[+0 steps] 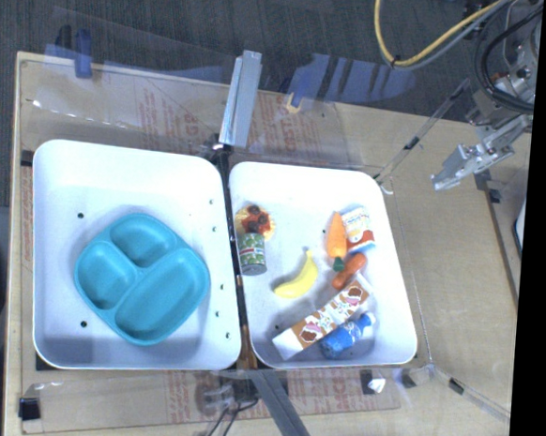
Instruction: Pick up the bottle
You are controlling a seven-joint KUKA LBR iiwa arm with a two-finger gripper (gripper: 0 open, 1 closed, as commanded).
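A small white bottle (355, 223) with a blue top and a red-and-orange label lies near the back right of the right bin (396, 269). A blue bottle-like item (349, 338) lies at that bin's front right corner, against a long printed box (327, 318). My gripper (453, 173) hangs outside the bin, above the bare bench to the right of its back right corner, well apart from both bottles. Nothing shows in it.
The right bin also holds a yellow banana (298, 276), an orange carrot (335, 236), a red piece (348, 266), a green-labelled can (251, 255) and a red-and-yellow item (254, 222). A blue divided plate (141, 277) sits in the left bin (60, 177).
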